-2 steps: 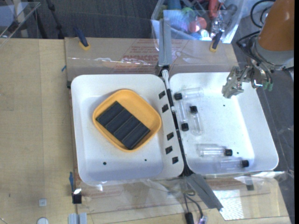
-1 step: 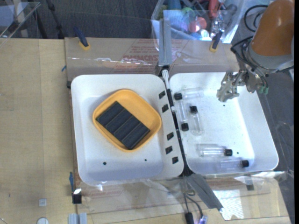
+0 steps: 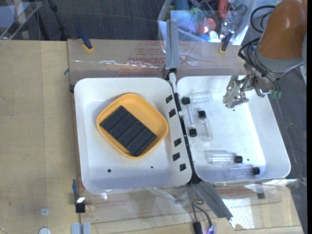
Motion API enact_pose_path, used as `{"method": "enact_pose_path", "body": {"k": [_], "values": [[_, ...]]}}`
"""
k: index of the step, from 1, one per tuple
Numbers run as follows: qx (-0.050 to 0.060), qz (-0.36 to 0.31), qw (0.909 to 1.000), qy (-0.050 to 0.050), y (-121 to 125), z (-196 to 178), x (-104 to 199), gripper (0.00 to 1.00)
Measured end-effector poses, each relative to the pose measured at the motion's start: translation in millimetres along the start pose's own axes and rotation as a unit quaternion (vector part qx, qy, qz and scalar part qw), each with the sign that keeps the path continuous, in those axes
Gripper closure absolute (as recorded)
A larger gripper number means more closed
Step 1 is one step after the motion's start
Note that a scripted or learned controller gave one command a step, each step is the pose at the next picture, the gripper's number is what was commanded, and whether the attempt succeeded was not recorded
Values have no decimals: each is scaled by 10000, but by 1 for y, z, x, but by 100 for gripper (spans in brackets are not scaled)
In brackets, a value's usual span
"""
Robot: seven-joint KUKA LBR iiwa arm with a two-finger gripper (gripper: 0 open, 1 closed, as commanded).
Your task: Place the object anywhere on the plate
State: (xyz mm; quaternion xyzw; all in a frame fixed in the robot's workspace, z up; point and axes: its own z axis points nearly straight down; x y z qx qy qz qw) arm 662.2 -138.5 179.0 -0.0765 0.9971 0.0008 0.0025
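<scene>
Hovering empty and slightly parted, the pincer point(image 3: 236, 97) hangs right of the clear vials point(image 3: 201, 123), well apart from the yellow plate point(image 3: 132, 125).

The scene is viewed from one fixed camera set above the bench point(image 3: 29, 130), looking down at a slant. Both white bins are taken in whole: the left bin point(image 3: 87, 174) and, to its right, the right bin point(image 3: 273, 145). The divider point(image 3: 181, 130) between them is seen near mid-frame. Beyond the left bin, a clear box of clutter point(image 3: 209, 9) is caught at the top edge. The arm point(image 3: 282, 28) is seen entering from the bins' right.
</scene>
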Motion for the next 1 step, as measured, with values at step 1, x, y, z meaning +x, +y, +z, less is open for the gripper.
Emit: {"method": "enact_pose_path", "body": {"k": [1], "values": [[-2, -726, 9974, 4, -6, 11, -1, 100]]}}
